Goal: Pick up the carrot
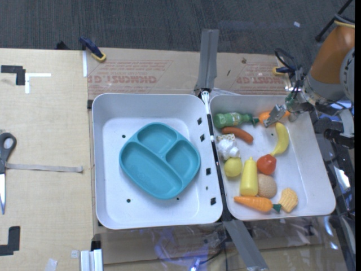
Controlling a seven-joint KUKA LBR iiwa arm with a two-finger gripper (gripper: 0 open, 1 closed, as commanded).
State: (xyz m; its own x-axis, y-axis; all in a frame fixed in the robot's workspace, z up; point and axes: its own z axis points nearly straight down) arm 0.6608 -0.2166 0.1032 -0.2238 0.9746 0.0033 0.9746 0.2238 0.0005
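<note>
The carrot [254, 203], orange with a small green stem end, lies on its side near the front edge of the right bin [316, 168]. It rests between a brown potato [267, 187] and a piece of corn [289, 199]. My gripper [278, 116] hangs low at the far back of the same bin, well away from the carrot. It is just above the top of a banana [281, 140] and beside a small orange object [264, 117]. Nothing of the carrot is near the gripper.
The right bin also holds a green bottle [234, 118], a red sausage [238, 134], a white garlic bulb [227, 147], a lemon [232, 167], a yellow bottle [249, 175] and a tomato [266, 164]. A blue divided plate [161, 160] lies in the left bin [107, 208].
</note>
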